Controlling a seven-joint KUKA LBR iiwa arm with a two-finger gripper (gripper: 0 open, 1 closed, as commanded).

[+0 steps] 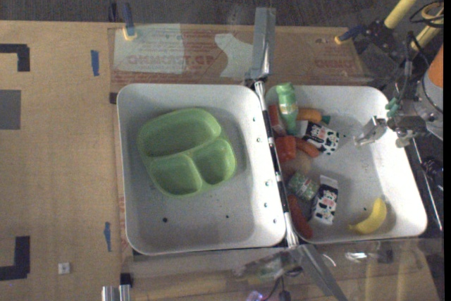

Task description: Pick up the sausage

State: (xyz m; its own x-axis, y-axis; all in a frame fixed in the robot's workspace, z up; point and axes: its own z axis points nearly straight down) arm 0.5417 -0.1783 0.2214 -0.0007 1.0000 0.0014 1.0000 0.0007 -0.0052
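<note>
Setting: tan cardboard-covered bench (56,173) against dark carpet, bearing two shallow white bins side by side.

Item 1, task object: reddish-brown sausage (300,218), long and narrow, lying in the right white bin (402,183) hard against the wall it shares with the left bin, at the near end of that wall. Identification is a judgement; several red-orange pieces lie along the same wall.

Item 2: small cow-print milk carton (325,199), just beside the sausage, apparently touching it.

Item 3: green-wrapped packet (303,185), just above the sausage.

Item 4: red and orange toy foods (287,147) and a second cow-print carton (322,137), farther up the wall from the sausage; a green bottle (285,103) beyond them.

Item 5: yellow banana (371,218), well apart from the sausage, across the bin.

Item 6: green three-compartment plastic tray (187,150) in the left white bin (141,222).

Item 7: gripper (371,132), over the right bin's far side, well apart from the sausage, holding nothing; whether its fingers are spread or closed, I cannot tell.

Risks: wall may block one finger; carton may be caught instead; a neighbouring red piece may be mistaken for the target.
</note>
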